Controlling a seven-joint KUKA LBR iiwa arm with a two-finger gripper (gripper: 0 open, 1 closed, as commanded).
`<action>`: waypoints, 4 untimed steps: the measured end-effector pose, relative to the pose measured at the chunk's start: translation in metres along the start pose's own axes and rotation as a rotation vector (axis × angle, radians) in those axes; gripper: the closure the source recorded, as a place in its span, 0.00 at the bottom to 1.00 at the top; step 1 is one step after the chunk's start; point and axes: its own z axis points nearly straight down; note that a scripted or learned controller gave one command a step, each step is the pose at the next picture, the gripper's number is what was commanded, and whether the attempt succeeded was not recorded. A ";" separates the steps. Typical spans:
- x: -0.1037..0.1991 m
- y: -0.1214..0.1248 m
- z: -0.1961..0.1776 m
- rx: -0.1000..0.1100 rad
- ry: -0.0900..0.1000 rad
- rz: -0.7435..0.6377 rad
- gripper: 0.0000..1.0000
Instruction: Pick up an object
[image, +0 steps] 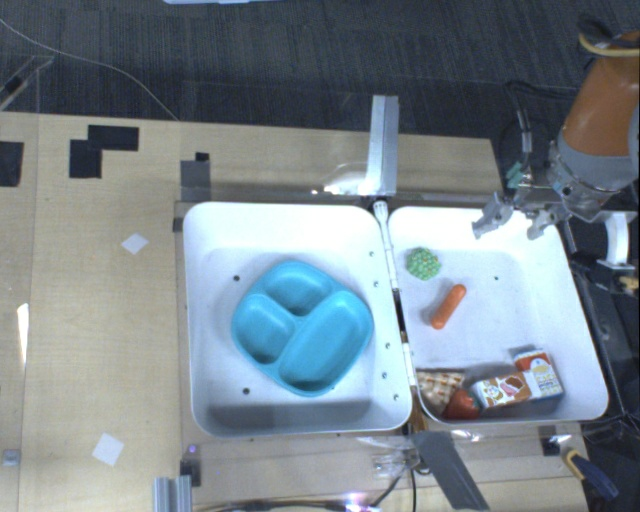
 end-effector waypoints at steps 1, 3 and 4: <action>-0.004 -0.029 0.117 0.001 0.000 -0.134 0.00; 0.035 -0.031 0.126 -0.015 -0.004 -0.224 1.00; 0.109 0.026 0.042 -0.002 0.000 -0.061 1.00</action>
